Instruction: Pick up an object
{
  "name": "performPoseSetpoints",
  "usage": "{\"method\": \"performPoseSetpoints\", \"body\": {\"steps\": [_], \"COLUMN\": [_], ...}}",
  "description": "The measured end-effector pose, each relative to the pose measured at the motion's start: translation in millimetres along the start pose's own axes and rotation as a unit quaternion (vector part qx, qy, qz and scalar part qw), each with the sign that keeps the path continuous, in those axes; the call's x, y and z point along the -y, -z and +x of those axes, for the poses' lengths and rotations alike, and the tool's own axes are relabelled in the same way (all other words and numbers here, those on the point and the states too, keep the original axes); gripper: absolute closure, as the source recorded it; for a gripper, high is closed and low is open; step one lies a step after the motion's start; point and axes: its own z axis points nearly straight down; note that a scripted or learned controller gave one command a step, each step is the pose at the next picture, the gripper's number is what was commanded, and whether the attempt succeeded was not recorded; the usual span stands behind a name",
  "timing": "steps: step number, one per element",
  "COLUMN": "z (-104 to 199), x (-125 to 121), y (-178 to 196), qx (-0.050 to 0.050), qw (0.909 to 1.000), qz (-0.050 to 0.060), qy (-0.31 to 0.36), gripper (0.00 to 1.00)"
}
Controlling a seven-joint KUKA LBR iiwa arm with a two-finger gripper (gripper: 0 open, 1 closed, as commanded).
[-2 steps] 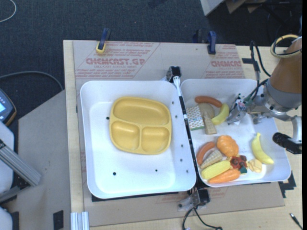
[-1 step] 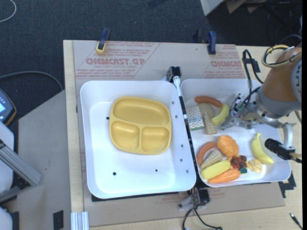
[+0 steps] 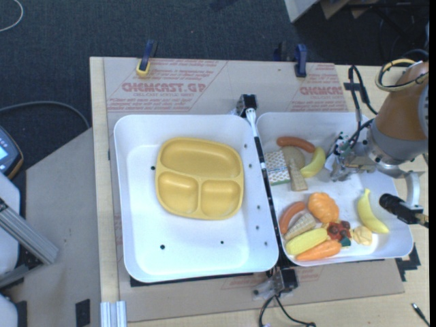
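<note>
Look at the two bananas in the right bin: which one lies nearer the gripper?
The small banana beside the hot dog, just left of the gripper; the other banana lies lower down.

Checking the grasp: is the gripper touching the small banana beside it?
Cannot tell. In the camera view the gripper sits right beside the small banana, with no plain gap or contact.

Tray [image 3: 199,178] in left bin [image 3: 136,203]

A robotics lab — clamped board [image 3: 204,80] (protective film on), white bins [image 3: 136,182], cables [image 3: 41,107].
</note>
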Motion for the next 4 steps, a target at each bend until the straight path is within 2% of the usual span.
{"method": "performPoseSetpoints", "body": {"steps": [3,4], "z": [1.4,52.1], "x": [-8.5,-24.6], "y": [133.0,142.4], "qx": [0.002,0.001], "qw": [1.0,1.0], "qz": [-0.004,-0.002], "qy": [0.001,0.001], "gripper": [1.0,1.0]}}
